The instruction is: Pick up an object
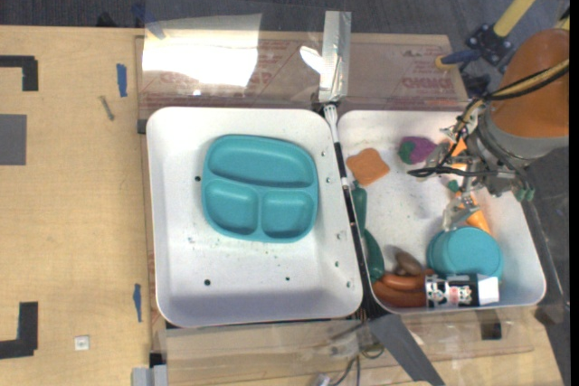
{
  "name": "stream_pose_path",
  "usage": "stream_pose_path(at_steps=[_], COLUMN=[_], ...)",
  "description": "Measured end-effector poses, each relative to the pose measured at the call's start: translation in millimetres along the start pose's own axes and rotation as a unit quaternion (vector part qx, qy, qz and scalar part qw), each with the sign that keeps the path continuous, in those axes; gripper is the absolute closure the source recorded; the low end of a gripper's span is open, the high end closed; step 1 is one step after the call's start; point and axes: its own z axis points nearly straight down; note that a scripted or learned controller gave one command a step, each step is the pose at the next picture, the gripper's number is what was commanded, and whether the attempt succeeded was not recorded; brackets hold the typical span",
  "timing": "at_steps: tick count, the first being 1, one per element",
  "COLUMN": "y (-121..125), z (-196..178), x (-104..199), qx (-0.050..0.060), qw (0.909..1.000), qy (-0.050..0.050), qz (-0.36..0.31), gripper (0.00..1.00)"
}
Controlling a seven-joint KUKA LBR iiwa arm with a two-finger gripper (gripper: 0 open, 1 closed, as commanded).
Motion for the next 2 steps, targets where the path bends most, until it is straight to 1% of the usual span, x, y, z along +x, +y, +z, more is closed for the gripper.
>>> stream_pose_path(at_steps=[1, 2], y=[-55.8, -51.6], z=[34.2, 23.4], x=[8.3, 5.8], qx=[0.004, 0.001], qw=[0.9999, 0.9999], qy=[-0.007, -0.009], qz=[0.007, 0.006], gripper=[0.00, 1.00])
